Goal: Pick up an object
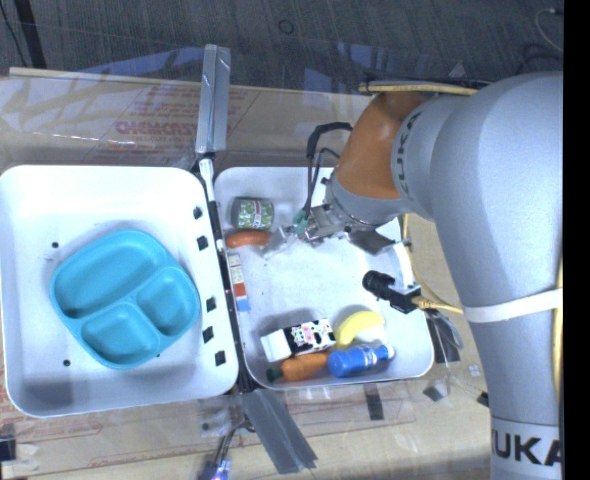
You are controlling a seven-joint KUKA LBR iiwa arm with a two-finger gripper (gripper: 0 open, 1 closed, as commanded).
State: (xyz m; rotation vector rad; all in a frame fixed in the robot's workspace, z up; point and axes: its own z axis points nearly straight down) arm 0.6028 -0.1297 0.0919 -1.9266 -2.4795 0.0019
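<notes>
My gripper (301,227) reaches into the right bin (305,280) near its far left corner, low over the floor. Just left of it a small green-labelled jar (253,212) lies on its side, with an orange sausage-shaped piece (246,238) below it. Nothing shows between the gripper's tips. Along the bin's near wall lie a white and black box (299,339), a yellow lemon (360,325), a blue bottle (360,360) and an orange carrot (303,368).
The left bin (35,368) holds a blue divided tray (125,295). A thin white tube with red and blue print (237,278) lies against the right bin's left wall. My grey arm (495,198) covers the right bin's far right side.
</notes>
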